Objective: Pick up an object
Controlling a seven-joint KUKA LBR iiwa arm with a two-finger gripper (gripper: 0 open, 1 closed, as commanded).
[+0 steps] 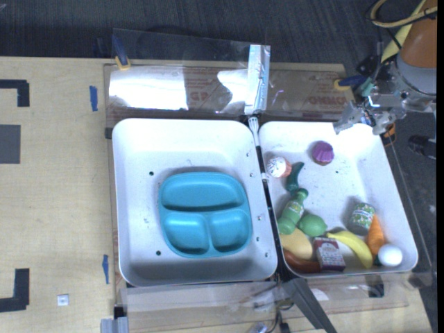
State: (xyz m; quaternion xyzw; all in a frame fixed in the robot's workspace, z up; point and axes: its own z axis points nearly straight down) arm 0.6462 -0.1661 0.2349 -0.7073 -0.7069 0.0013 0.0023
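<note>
Near the front rim of the right bin (pixel 401 186) lies a heap of toy food: a white egg (pixel 390 256), a yellow banana (pixel 352 246), an orange carrot (pixel 375 234), a dark red box (pixel 329 253) and a green can (pixel 361 216).

The claw (pixel 362 120) hangs over the far right corner of this bin, above the rim, and nothing is seen in it. Whether it is spread or pressed together, I cannot tell. The closest thing to it is a round purple piece (pixel 322 152), lying alone on the white floor, below and left of the claw and apart from it. Further left, beside the wall between the bins, are a small white ball (pixel 277 166) with red marks and a light green bottle (pixel 292 210).

The arm (pixel 420 44) enters from the right, its orange band above the metal wrist.

In the left bin (pixel 132 186) rests a smooth blue tray (pixel 205 211) with three compartments.
</note>
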